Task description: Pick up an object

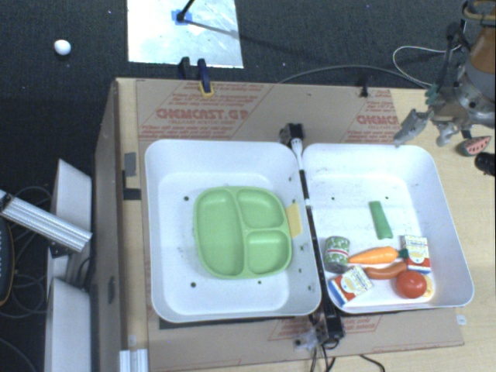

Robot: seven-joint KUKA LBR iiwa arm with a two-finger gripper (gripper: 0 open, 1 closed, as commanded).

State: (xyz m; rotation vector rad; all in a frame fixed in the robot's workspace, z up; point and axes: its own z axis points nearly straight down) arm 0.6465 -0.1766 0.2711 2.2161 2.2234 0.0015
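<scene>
The right bin (434, 184) holds several small items near its front: a green stick (380, 219), an orange carrot (374, 255), a red tomato (411, 284), a small carton (417, 252), a round tin (336, 252) and a flat white packet (350, 284). My gripper (428, 130) hangs above the bin's far right corner, well behind the items. Its two fingers stand spread apart and open, with nothing between them.
In the left bin (167, 208) lies a green divided plate (242, 231), with a small yellow piece (294, 220) by its right edge. A ridge (304, 200) separates the two bins. Cables run behind the bench at the upper right.
</scene>
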